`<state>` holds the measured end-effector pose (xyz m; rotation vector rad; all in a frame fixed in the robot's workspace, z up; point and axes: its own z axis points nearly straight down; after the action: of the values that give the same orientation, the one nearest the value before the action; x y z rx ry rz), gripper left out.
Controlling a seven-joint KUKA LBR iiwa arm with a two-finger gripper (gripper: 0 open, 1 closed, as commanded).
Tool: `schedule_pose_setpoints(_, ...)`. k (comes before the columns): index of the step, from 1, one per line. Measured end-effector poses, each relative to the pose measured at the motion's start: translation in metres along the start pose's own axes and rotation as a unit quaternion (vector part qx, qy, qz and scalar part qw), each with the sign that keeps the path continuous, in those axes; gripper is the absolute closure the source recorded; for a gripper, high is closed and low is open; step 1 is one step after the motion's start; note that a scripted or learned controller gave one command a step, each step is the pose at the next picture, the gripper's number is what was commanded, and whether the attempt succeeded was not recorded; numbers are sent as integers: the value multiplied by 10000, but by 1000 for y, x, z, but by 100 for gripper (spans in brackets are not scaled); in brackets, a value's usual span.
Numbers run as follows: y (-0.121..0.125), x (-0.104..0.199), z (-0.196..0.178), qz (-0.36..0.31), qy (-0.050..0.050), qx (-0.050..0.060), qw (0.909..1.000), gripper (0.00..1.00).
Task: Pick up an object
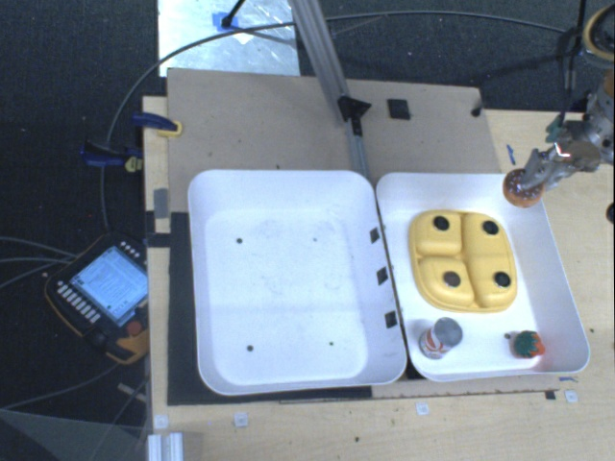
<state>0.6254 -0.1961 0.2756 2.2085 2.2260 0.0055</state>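
The pincer hangs over the right white bin's far rim, possibly holding a small brown object, though its grip is unclear; nothing is demonstrably picked yet.

Smooth white plastic bins, glossy yellow plastic four-lobed block, matt brown cardboard-like bench board

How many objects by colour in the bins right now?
Yellow: 1, the four-lobed yellow block with black dots
Grey/white: 1, the small grey cylinder
Orange and green: 1, the small orange-green object
Brown: 1, the brown round object at the right bin's far corner
Total: 4
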Motion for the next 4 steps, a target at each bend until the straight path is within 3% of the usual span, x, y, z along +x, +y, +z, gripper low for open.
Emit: schedule_pose_setpoints(4,19,207,14,-8,16,22,10000,100)
